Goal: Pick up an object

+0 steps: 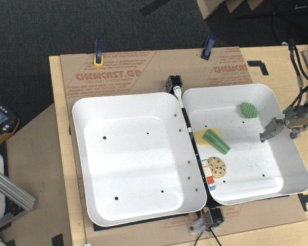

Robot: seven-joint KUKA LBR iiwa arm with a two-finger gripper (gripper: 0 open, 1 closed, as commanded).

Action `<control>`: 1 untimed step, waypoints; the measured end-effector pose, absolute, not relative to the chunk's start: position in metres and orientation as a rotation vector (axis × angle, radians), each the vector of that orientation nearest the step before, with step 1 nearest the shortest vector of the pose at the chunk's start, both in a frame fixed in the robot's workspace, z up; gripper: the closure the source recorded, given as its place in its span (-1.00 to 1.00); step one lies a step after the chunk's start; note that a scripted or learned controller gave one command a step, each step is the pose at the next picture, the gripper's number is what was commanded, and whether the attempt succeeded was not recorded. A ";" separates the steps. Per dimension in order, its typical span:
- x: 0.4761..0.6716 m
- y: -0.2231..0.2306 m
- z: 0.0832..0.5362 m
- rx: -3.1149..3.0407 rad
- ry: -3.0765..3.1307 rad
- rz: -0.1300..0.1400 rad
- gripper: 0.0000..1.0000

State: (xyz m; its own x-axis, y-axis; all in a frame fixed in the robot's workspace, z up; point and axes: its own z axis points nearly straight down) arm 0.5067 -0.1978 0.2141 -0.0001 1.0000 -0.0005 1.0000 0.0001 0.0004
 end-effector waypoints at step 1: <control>0.507 -0.198 0.225 2.218 2.219 0.001 1.00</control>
State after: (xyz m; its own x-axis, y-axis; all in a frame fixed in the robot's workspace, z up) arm 0.5074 -0.1981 0.2250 -0.0008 1.0000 -0.0024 1.0000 0.0008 0.0036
